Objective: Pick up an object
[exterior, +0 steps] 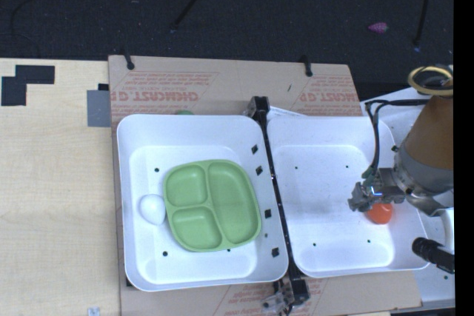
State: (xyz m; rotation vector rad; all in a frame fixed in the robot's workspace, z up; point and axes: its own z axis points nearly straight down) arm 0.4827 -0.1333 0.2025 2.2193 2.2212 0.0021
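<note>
Clearly a risky spot: claw (pixel 368 197) low at the right edge of the right bin (pixel 326 263), just above and touching or nearly touching a small orange-red ball (pixel 381 214). Cannot tell whether clenched or released, nor whether the ball sits between anything or merely beside it. Likely failure: closing off-centre on a round, smooth object, squeezing it out sideways toward the bin wall or rolling it away across the white floor. Also possible: catching the bin's raised rim, so close on the right. Over in the left bin (pixel 133 159), well apart, a green three-compartment plate (pixel 212 203) with a white egg-like ball (pixel 152 209) touching its left edge. Under both bins, a cardboard sheet (pixel 222 85) on the worktop (pixel 52 196), printed in red, upside down, reading roughly "CHEMCRZT G.P", repeated at right; too faint to confirm.
</note>
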